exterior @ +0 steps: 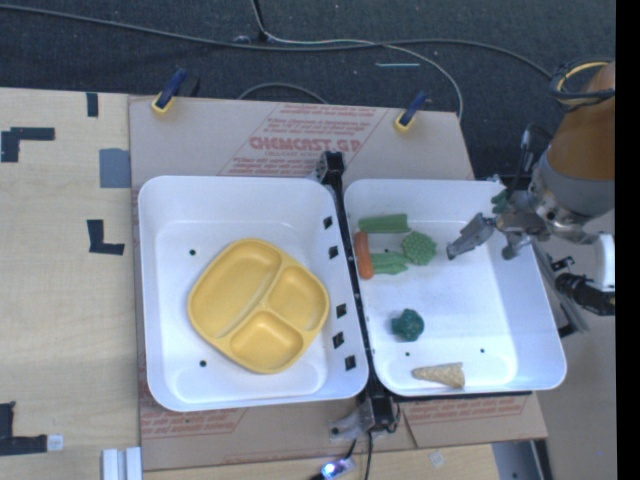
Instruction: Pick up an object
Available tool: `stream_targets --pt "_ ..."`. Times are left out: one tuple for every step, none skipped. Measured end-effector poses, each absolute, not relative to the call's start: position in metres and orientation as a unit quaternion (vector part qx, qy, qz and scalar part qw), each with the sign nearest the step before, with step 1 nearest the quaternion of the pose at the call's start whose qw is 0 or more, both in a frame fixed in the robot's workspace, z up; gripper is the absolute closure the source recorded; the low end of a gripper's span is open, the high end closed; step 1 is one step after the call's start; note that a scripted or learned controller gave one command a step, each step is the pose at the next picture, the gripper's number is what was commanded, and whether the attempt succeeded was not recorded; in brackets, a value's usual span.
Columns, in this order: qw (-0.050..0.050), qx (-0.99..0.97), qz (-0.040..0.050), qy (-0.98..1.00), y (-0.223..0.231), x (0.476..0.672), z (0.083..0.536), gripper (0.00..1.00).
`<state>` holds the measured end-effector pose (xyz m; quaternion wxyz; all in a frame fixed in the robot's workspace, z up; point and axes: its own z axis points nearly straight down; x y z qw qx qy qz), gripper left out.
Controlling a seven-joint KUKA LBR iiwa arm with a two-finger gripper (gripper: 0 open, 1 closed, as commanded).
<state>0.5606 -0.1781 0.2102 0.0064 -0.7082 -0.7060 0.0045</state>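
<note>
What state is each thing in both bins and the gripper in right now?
Yellow three-compartment plastic plate: flat in left bin, nothing on it.
Orange toy carrot: lying by the divider.
Dark green toy broccoli: loose, mid-bin.
Beige toy cone: on its side.
Gripper: open, holding nothing.

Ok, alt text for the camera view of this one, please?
A grey arm's two-finger gripper hangs open over the right white bin, which holds green toy vegetables, an orange carrot and a tan cone. The left white bin holds a yellow divided plate.
</note>
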Motion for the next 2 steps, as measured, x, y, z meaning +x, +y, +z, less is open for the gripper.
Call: stream_targets --pt "0.001 -0.707 0.0006 -0.707 -0.178 0.564 0.218 0.00" --pt "0.002 -0.707 0.0019 -0.707 -0.171 0.556 0.170 0.00"
